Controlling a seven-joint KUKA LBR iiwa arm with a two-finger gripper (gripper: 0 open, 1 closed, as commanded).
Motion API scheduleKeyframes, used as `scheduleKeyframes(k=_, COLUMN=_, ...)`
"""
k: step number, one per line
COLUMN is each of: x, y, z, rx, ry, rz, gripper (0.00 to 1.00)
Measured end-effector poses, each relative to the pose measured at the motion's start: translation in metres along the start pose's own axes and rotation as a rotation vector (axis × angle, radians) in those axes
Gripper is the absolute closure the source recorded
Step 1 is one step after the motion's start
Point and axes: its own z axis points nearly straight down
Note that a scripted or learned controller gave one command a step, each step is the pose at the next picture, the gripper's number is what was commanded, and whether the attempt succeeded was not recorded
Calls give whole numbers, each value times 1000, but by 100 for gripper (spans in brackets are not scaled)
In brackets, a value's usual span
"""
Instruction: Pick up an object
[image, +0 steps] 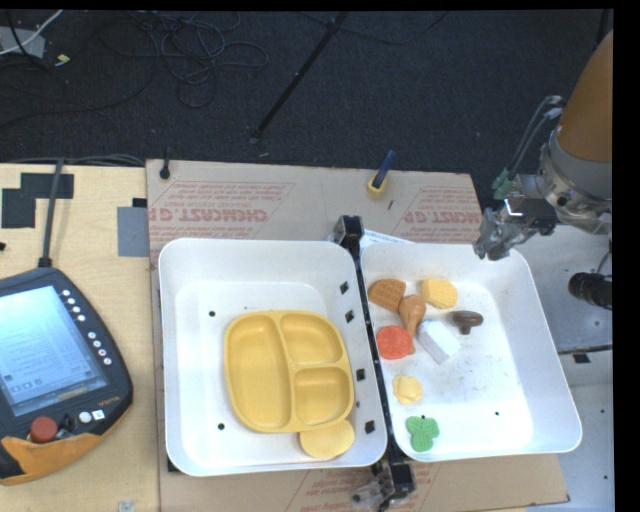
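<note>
Gripper (492, 243) above the far right corner of the right bin (545, 400), holding nothing; too small and blurred to tell its state. Toy foods (415, 320) clustered in that bin's left half, well apart from it.

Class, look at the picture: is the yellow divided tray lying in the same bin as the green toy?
No. The yellow divided tray lies in the left bin, while the green toy lies in the right bin.
</note>
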Motion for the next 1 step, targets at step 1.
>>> scheduleKeyframes(k=1, x=88, y=-34, z=72, rx=23, ry=9, rz=-14, gripper=100)
